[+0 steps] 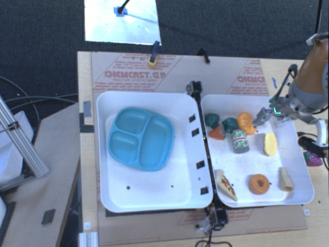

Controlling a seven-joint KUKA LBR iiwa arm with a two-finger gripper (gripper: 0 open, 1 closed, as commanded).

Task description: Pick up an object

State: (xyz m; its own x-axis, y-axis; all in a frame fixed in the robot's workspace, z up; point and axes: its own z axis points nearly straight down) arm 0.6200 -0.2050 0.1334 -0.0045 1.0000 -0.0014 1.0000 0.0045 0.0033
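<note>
The right bin [298,153] holds several toy foods. Along its back lie two dark green pieces [212,120] [230,124], an orange fruit [245,122] and a red-orange wedge [217,133]. A small grey-green can [239,140] stands in the middle, with a yellow piece [270,144] to its right. Near the front lie a pizza slice [225,184], a donut [258,183] and a tan cone [285,179]. My gripper [262,116] hangs over the bin's back right, just right of the orange fruit, with nothing seen in it.
The left bin [110,189] holds a blue divided plate [141,138]. A black hinged divider [200,143] runs between the bins. A purple item [313,158] lies outside the right bin's right rim. The arm [311,81] comes in from the right.
</note>
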